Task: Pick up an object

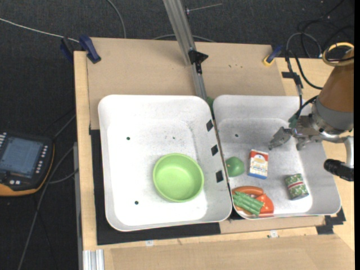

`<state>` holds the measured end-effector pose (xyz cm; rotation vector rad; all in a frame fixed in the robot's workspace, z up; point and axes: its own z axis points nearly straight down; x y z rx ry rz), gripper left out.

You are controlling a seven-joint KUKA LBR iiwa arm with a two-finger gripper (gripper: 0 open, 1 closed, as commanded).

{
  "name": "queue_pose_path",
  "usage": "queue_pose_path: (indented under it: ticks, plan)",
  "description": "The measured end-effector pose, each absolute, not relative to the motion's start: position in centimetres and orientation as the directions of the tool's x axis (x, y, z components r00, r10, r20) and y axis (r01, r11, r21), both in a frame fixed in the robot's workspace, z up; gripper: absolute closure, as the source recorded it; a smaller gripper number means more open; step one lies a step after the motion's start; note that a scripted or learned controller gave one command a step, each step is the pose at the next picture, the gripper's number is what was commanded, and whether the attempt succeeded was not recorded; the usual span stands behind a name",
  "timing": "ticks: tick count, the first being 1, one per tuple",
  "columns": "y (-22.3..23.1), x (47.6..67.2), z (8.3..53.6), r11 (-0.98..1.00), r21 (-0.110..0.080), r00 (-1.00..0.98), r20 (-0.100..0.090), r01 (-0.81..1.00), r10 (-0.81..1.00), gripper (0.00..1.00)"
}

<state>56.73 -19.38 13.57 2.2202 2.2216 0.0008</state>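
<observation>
Four candidates in the right bin (315, 108), all below the pincer (288, 135) in the view and none touching it. Nearest: small carton (259, 164), just down and left of the fingertips, standing with its long axis running up-and-down the frame, roughly square to the pincer's reach from the right. Further off: green can (296, 186), straight below; green ball (234, 165), beyond the carton to the left; plate of toy vegetables (252, 201), lowest and leftmost. Pincer fingers spread apart, nothing between them, poised over bare bin floor. Likely best choice: the carton, calling for a short shift down-left and a descent. Green bowl (178, 177) well apart, in the other bin.
</observation>
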Motion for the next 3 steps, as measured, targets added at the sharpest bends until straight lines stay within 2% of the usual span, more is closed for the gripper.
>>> queue_pose_path:
  ticks: [1,2,3]
  plan:
    - [-19.4,56.7,14.5,0.0,0.001,0.0,0.0,1.0,1.0,1.0]
    - [-18.8,56.0,19.8,0.0,0.001,0.0,0.0,1.0,1.0,1.0]
    - [-18.9,56.0,25.0,0.0,0.003,0.0,-0.001,1.0,1.0,1.0]
